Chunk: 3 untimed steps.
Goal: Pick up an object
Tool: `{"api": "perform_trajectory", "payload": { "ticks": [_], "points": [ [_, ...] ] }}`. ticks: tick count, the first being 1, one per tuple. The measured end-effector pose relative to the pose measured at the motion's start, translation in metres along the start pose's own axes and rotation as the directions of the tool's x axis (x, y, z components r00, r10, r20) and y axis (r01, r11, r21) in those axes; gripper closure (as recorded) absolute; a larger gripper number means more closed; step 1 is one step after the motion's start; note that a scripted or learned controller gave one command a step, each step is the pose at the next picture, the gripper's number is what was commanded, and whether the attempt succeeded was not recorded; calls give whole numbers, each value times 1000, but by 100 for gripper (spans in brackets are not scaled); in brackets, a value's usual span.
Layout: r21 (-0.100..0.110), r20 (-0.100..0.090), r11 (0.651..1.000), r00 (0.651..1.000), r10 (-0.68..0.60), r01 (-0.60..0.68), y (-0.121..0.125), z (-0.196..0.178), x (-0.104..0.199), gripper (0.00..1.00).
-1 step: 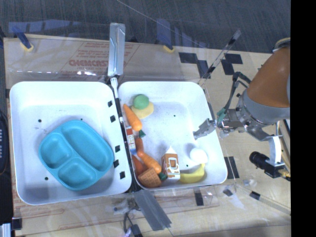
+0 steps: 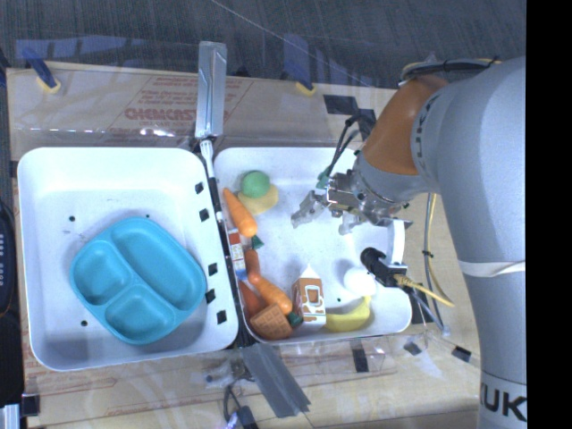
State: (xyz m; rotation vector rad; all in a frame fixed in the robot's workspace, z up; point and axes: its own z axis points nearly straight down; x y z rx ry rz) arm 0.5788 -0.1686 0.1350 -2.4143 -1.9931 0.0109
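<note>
The right bin [image 2: 295, 164] holds several toy foods: a green ball [image 2: 256, 183] on a yellow piece, an orange carrot [image 2: 239, 211], a second carrot [image 2: 269, 291], a small milk carton [image 2: 309, 298], a banana [image 2: 349, 315], a white egg-shaped piece [image 2: 359, 281] and a brown cone [image 2: 271, 323]. My gripper [image 2: 323, 220] hangs over the middle of this bin, right of the green ball and above the carton. Its two fingers are spread open, with only bare bin floor between them.
The left bin [image 2: 54, 186] carries a blue divided plate [image 2: 138, 278]. A metal divider bar [image 2: 210, 88] runs between the bins at the back. The grey arm with its orange band [image 2: 398, 132] covers the right bin's right side.
</note>
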Motion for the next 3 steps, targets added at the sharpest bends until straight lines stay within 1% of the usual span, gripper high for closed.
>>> {"api": "perform_trajectory", "payload": {
  "ticks": [1, 2, 3],
  "points": [
    [-6, 0, 999, 999, -54, 54, -89, 46, 8, 0],
    [-5, 1, 998, 998, -59, 59, -88, 38, 7, 100],
    [-13, 2, 985, 985, -170, 171, -117, -86, 73, 100]
  ]
}}
